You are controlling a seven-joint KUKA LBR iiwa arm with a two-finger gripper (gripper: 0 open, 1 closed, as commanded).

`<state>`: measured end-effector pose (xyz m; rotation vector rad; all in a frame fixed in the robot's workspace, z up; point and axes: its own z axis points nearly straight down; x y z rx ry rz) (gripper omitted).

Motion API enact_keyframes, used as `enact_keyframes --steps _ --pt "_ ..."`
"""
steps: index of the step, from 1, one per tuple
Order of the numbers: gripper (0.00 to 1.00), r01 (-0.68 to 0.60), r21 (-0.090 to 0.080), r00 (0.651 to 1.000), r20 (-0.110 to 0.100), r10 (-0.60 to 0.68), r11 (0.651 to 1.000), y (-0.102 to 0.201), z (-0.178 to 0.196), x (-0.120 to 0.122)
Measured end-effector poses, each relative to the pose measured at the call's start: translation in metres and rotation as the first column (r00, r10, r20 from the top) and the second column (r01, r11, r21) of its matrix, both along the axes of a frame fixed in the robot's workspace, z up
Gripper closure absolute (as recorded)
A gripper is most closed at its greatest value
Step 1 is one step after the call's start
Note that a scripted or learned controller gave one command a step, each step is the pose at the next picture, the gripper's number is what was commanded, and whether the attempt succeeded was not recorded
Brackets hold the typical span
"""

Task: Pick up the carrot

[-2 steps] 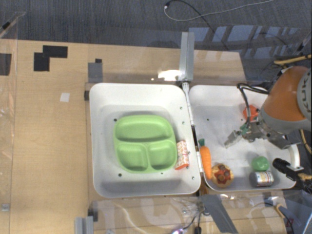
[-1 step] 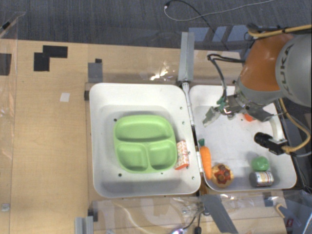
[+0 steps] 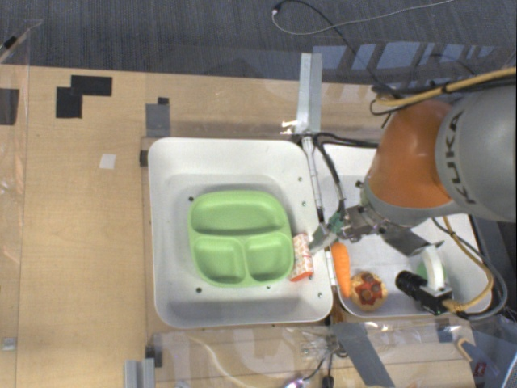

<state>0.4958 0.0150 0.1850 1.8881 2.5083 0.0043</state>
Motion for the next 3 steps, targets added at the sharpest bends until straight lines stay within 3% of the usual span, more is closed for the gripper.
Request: enact_keyframes --steps 1,2,3 --pt "1.0 0.001 0.001 1.0 0.005 -0.001 1.0 0.0 0.011 0.002" --pt "1.0 0.211 0.001 0.978 0.0 -0.211 0.978 -0.01 0.0 -0.001" --pt "1.0 0.377 -0.001 0.926 -0.001 -0.377 0.926 0.013 -0.001 0.099"
